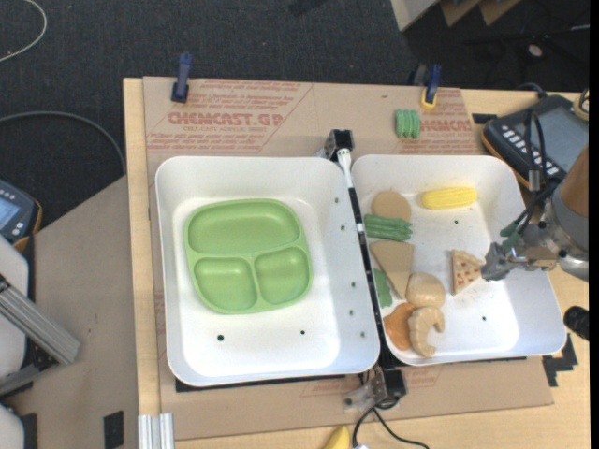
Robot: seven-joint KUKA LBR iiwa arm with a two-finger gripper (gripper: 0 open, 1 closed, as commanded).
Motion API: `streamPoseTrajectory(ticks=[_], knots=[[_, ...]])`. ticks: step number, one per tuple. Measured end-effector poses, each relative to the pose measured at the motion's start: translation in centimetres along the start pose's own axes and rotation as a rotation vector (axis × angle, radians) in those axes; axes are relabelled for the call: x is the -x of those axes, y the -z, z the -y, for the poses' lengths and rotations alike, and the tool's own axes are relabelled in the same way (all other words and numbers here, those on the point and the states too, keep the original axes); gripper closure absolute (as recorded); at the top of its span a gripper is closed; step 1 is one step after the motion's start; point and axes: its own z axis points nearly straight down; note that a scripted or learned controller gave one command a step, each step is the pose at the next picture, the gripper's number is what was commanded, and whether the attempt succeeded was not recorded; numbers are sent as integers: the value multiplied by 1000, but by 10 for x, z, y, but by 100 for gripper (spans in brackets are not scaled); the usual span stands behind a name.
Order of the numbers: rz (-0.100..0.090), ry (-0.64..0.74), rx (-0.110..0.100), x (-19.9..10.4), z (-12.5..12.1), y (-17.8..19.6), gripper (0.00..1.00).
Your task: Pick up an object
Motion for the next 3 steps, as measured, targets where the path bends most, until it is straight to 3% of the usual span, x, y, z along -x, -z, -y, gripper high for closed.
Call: streamPoseTrajectory(ticks=[1, 2, 3], knots=[[-9, 20, -2, -130, -1, -22, 100], [-8, 22, 6, -240, 0, 19, 100], [-10, 22, 13, -343, 1, 116, 100]])
